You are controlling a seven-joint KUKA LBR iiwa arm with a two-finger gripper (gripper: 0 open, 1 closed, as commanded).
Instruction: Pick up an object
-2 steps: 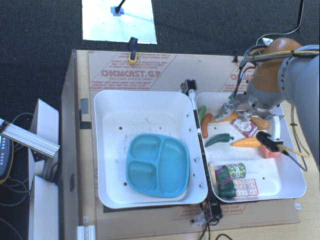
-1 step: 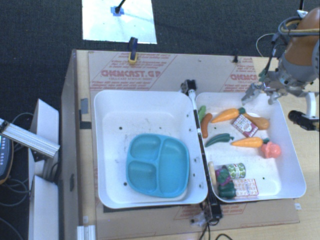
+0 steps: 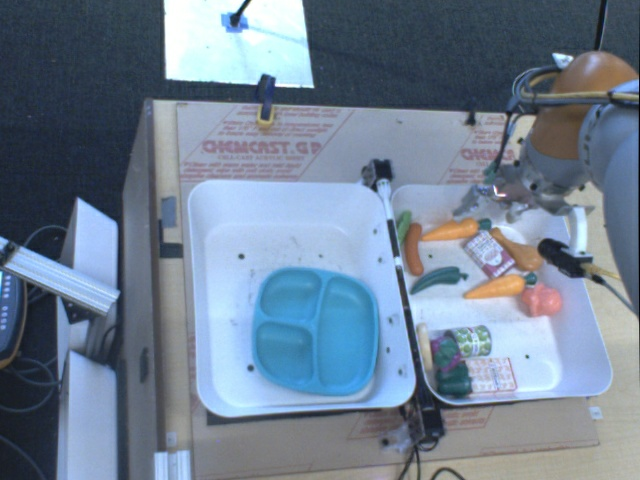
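Left bin (image 3: pixel 215 298) just has a blue divided plate (image 3: pixel 315 330) in it. The right bin (image 3: pixel 590 353) is the busy one: carrots (image 3: pixel 452 230), a green pepper (image 3: pixel 437 279), a can (image 3: pixel 462 343), a pink toy (image 3: pixel 541 299), a small red packet (image 3: pixel 487 254). The arm comes in from the upper right, bent down over the bin's far edge, gripper (image 3: pixel 497 194) hanging above the top carrot. Can't tell how the claw is set; nothing visibly in it.

The brown board (image 3: pixel 300 138) under the bins bore repeated red lettering that read roughly "CHEMCAST GP", largest well off to the left of the jaws. A red-and-white packet (image 3: pixel 489 254) just below the jaws and a red-printed card (image 3: pixel 490 374) farther below carried print too small to read.
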